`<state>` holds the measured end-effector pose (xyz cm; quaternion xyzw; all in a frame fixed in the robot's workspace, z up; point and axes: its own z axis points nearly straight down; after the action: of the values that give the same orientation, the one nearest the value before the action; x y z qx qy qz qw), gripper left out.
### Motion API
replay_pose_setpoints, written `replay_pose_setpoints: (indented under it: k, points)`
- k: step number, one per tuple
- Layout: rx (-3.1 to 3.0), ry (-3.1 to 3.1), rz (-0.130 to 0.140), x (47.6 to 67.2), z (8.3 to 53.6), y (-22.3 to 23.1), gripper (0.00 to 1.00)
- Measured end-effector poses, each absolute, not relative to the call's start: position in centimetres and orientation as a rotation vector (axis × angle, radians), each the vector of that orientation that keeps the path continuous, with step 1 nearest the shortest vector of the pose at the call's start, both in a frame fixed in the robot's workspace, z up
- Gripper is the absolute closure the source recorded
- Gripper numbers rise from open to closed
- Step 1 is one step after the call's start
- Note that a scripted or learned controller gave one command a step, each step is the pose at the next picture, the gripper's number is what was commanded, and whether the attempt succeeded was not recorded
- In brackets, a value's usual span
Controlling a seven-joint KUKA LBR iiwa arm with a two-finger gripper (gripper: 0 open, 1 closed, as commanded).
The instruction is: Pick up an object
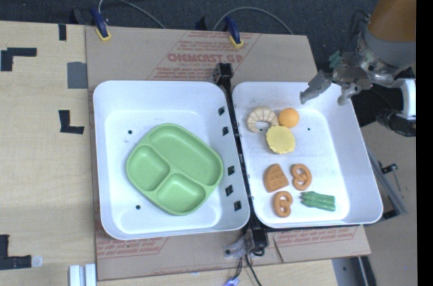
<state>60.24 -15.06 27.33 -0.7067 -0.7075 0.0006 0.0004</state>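
The right bin [352, 143] holds several toy foods: a pale curled shrimp [262, 119], an orange ball [289, 117], a yellow round piece [280, 140], a brown bread slice [275, 178], two pretzels [301, 176] [283, 203] and a green pod [318, 201]. My gripper [326, 94] hovers over the bin's far right corner, up and to the right of the orange ball. Its fingers are spread open with nothing between them.
The left bin [111, 115] holds a green divided plate [174, 168]. Black clips [233, 149] join the two bins along the middle wall. Both bins rest on cardboard [196, 55] held by blue clamps at the far edge.
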Motion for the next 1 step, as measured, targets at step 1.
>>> replay_pose_setpoints:
  k: [1]
  points:
    - [-2.218, -2.22, 0.004, 63.81, 19.62, -13.88, 0.0]
